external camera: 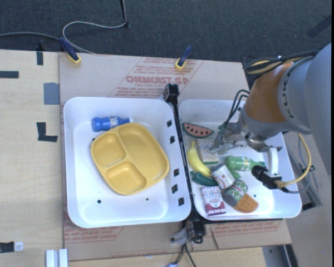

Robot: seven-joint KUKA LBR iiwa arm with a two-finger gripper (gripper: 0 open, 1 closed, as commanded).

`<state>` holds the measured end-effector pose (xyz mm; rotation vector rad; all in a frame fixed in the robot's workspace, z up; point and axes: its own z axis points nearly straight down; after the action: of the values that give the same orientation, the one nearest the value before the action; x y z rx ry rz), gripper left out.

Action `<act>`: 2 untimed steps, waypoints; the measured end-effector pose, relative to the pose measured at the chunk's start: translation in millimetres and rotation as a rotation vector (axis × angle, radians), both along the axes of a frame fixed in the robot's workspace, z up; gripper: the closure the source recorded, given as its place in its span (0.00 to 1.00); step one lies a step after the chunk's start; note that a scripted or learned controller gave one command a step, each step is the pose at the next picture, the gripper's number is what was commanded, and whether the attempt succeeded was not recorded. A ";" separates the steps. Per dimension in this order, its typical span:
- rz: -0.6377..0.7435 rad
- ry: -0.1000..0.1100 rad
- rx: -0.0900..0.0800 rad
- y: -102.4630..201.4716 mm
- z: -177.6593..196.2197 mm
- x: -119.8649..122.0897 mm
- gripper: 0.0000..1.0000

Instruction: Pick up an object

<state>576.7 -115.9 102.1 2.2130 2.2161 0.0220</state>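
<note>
Cardboard-topped bench: gripper (221, 141), grip state unreadable, hangs at twelve o'clock of the banana (195, 160); descend squarely before closing.

You have a wooden bench (22, 171) covered by a cardboard sheet (150, 79), held at its far edge by two yellow clamps (183, 60). On the cardboard sit the left bin (78, 204) and the right bin (286, 204), touching side by side.

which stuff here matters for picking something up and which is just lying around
Job:
gripper, over the right bin
banana
watermelon slice
green bottle
red carton

Lying about:
yellow divided plate and blue bottle, in the left bin
yellow clamps
cable
</note>
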 end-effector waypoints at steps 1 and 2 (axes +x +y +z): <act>0.000 0.005 0.001 0.3 -1.9 -1.5 0.00; -0.008 -0.010 -0.015 16.1 -9.5 -23.8 0.00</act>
<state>552.9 -99.9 92.6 2.2094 2.1942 0.0161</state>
